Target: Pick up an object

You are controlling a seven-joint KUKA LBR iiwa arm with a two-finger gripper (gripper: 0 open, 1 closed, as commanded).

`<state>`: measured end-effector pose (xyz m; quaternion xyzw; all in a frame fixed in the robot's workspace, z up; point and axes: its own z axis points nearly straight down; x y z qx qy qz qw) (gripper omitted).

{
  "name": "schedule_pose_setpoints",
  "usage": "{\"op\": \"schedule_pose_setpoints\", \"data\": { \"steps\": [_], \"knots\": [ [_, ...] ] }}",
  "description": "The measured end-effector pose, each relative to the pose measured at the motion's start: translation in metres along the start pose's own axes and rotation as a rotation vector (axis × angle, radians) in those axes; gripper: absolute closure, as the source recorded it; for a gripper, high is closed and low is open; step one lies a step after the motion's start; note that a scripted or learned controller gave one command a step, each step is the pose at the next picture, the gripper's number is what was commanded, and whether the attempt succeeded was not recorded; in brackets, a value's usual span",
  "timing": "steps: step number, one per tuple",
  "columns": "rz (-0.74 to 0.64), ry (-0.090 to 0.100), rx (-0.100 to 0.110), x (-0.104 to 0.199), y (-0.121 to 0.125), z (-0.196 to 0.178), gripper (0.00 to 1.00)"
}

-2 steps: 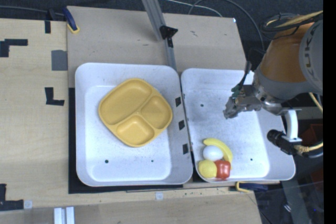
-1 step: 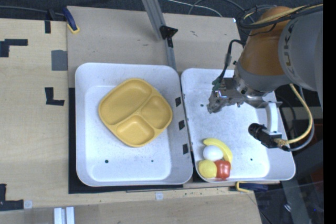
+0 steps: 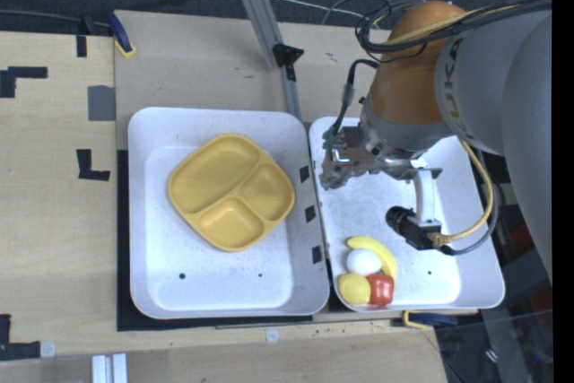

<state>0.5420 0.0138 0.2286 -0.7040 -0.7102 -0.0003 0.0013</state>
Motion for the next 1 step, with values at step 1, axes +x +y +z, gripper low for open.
{"op": "schedule_pose_setpoints", "data": {
  "steps": [1],
  "knots": [
    [0.001, 0.0, 0.0, 0.0553, 0.0044, -0.0094, 1.0]
  ]
}}
